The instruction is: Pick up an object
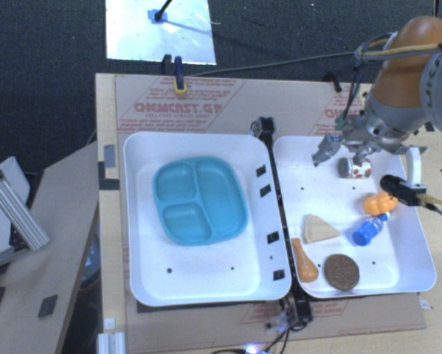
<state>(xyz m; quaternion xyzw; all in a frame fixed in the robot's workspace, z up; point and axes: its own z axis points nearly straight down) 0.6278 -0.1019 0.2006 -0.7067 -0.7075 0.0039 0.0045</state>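
White right bin (420, 260) keeps bare floor at its far-left corner, where the gripper (344, 152) hangs with fingers spread, holding nothing.

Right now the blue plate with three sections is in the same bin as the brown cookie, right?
Not quite. The camera view shows the blue plate alone in the left bin; the brown cookie lies in the right bin, near its front edge.

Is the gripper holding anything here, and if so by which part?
Cannot be told. The gripper hangs over the right white bin, just above a small grey and brown cylinder, but no object is visibly between its fingers.
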